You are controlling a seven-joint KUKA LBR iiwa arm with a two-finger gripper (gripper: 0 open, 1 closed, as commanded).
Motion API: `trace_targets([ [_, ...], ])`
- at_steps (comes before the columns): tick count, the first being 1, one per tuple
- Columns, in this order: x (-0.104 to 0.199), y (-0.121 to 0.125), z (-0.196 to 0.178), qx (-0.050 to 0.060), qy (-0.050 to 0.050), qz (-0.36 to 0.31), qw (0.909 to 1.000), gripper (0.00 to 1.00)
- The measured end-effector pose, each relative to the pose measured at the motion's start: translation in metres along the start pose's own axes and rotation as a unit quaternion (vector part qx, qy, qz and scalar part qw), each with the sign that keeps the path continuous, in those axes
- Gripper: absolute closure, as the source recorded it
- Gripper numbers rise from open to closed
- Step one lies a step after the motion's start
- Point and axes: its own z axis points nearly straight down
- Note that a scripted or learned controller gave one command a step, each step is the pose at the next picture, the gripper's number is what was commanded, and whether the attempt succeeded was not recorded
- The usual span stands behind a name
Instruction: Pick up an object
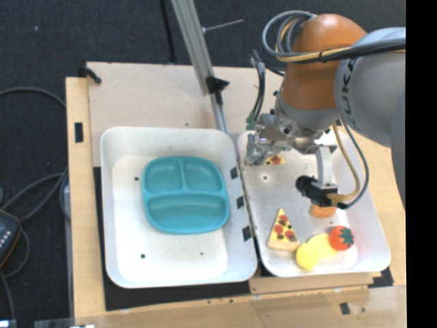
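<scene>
Big grey arm (355,67) w/ orange band, filling upper right of frame, reaching down over right bin (365,214). Left bin (113,203) at centre-left, holding teal divided plate (185,195). Gripper (258,149) low at upper-left corner of right bin, right by the divider between bins; can't tell its state, too small and shadowed. Small red-yellow bit (275,160) lying just beside it on bin floor, apparently not held.

Pickable objs grouped lower right of frame: pizza slice toy (283,229), yellow lemon-like piece (311,253) just below-right of it, red tomato/strawberry toy (341,238) touching the yellow one, orange piece (323,210) partly hidden under black cable fitting.

Judgement: approach/descent stage, nothing lifted yet. To do well: centre over one obj only, prob. the small bit nearby; keep clear of bin wall and divider; come straight down, close fully before lifting. Flat pieces likely to slip, so go low to the floor.
</scene>
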Motion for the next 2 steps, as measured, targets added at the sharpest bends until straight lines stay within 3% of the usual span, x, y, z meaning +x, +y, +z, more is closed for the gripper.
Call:
trace_targets([
  [2,0.076,-0.057,0.006,-0.001,0.001,-0.001,1.0,1.0],
])
